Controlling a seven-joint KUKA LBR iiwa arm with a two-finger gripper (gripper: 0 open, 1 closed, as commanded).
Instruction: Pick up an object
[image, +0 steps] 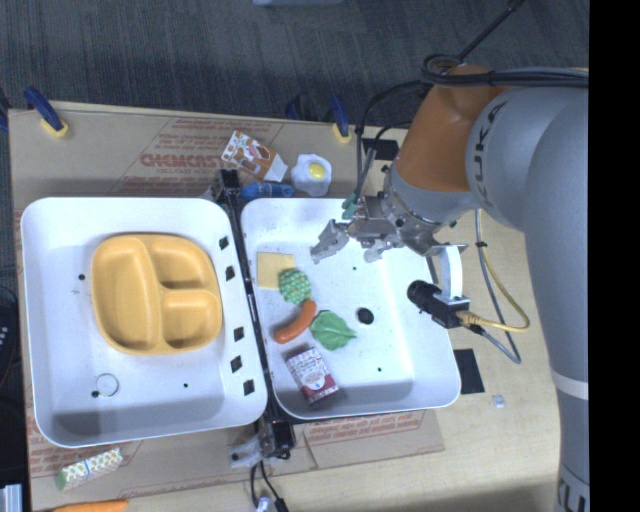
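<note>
I see the tan cardboard-covered bench (170, 145) bearing two shallow white plastic bins, left (50, 330) and right (400, 385), touching. Behind them lie a small printed carton (245, 153) and a white-and-yellow egg toy (313, 172); a green-patterned wrapper (90, 467) lies in front.

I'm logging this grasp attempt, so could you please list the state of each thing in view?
gripper: fingers open, holding nothing, above the right bin
yellow tray: flat in the left bin
cheese slice: lying flat
sausage: on its side, beside the green leaf
red packet: lying flat
</note>
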